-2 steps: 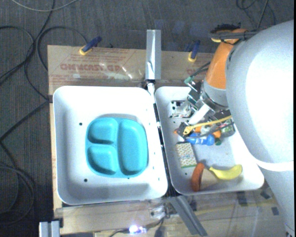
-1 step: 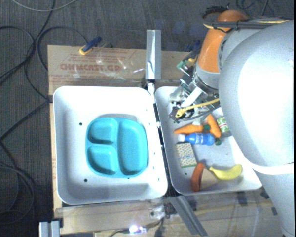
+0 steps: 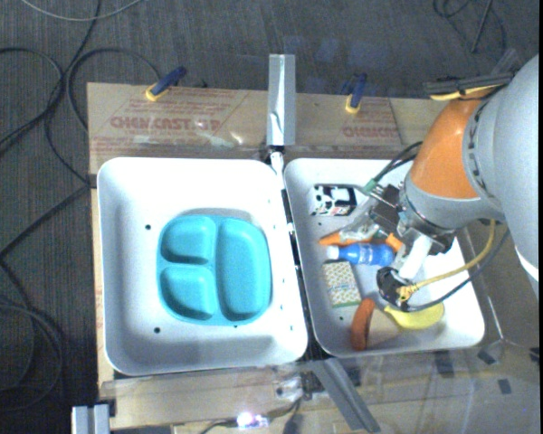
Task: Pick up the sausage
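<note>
Nearest me, the arm (image 3: 516, 143) hangs over the right bin (image 3: 475, 331); I cannot tell the gripper (image 3: 381, 225) state; sausage (image 3: 362, 324) lies beside banana (image 3: 418, 317).

Cardboard-topped bench (image 3: 163, 120) under 2 adjoining white bins: left bin (image 3: 127, 242), right bin (image 3: 462, 325).

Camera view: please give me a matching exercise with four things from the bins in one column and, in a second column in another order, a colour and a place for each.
Things:
1. tray
2. sausage
3. banana
4. bottle

Descriptions:
A. yellow, toward the lower right corner of the right bin
B. light blue, in the left bin
C. blue with a white cap, in the middle of the right bin
D. red-brown, at the lower edge of the right bin

Pairs: 1-B, 2-D, 3-A, 4-C.
</note>
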`<action>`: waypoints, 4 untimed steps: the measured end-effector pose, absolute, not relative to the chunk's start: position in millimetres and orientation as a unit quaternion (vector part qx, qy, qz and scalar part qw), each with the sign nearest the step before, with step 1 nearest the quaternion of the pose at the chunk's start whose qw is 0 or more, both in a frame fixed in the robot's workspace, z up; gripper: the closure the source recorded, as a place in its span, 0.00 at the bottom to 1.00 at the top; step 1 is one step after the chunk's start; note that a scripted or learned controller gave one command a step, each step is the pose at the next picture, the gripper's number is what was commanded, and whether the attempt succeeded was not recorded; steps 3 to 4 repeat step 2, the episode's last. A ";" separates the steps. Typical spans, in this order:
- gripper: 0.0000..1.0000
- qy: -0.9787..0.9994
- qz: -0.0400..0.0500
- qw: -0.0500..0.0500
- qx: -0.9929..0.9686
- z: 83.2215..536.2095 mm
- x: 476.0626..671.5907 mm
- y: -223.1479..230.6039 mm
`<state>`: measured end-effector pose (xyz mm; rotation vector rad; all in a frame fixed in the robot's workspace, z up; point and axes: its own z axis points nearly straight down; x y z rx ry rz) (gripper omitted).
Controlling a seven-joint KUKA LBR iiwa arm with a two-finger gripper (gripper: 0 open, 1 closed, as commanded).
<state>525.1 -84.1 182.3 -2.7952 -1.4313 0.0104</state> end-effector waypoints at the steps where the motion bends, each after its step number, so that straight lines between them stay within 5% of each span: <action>1: 0.00 -0.462 -0.006 -0.004 -0.887 98.7 495.6 -128.1; 4: 0.00 -0.394 -0.011 -0.005 -0.919 93.2 491.9 -118.2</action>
